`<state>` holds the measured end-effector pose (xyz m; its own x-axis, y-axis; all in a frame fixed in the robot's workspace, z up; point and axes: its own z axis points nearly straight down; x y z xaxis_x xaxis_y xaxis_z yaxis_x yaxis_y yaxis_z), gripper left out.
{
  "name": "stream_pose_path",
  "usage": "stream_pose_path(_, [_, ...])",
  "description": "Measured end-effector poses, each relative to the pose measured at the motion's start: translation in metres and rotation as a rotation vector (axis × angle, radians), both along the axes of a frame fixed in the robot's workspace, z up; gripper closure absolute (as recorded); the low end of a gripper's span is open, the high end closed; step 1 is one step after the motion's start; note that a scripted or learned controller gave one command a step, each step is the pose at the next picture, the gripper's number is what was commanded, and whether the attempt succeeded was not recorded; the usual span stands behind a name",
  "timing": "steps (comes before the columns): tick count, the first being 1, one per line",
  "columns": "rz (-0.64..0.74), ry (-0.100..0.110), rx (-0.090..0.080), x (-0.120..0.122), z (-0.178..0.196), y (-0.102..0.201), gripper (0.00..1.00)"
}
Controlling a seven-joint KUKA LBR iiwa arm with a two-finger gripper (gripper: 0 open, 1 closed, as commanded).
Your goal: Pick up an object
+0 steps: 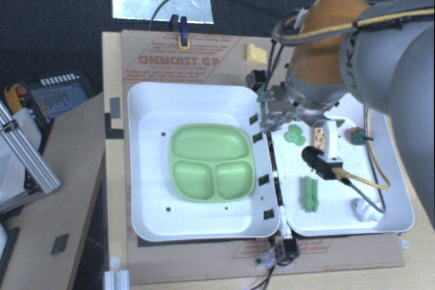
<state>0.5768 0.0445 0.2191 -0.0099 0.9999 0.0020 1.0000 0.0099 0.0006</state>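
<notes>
Overhead, the grey arm's tool (273,113) hangs over the right white bin's (391,204) left edge, its state impossible to tell. Nearby lie a round green toy (295,134) and a green ridged block (310,193); the left bin (146,146) holds a green 3-compartment plate (211,161).

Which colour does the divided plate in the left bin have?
Light green; the plate shows clearly in the camera view.

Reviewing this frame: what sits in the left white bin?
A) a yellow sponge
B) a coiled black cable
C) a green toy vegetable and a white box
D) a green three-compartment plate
D: the left bin holds a pale green divided plate with one wide section and two smaller ones; the small loose items lie in the right bin.
</notes>
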Motion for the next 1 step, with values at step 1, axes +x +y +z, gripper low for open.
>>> stream_pose_path(1, [0.0,-0.001,0.0,-0.0053,0.0103,0.0477,1.0])
